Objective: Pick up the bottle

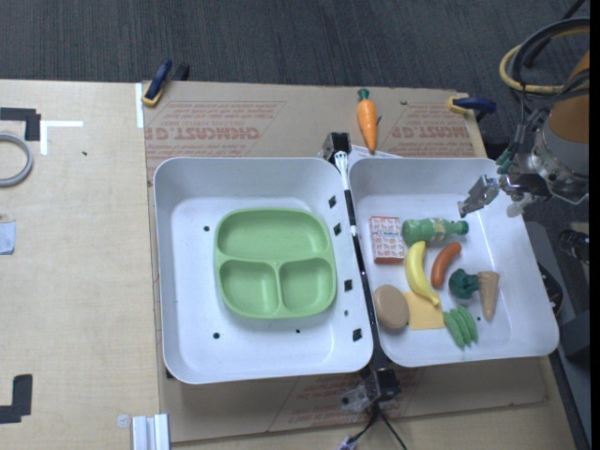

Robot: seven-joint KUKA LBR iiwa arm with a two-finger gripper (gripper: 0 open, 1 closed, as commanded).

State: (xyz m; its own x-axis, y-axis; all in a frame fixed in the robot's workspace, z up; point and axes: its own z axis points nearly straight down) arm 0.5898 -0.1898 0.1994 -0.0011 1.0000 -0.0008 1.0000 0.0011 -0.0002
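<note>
The arm (pixel 562 148) reaches in from the right, its tool (pixel 483 195) poised over the right bin's (pixel 525 345) upper right part, fingers slightly parted, gripping nothing. The bottle (pixel 433 229) lies on its side just below-left, beside a banana (pixel 419 272).

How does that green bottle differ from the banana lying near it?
The bottle is green with a yellow band; the banana is plain yellow. The bottle lies straight, running left to right; the banana is curved and runs up and down the view. Both lie flat in the right bin, very close together.
</note>
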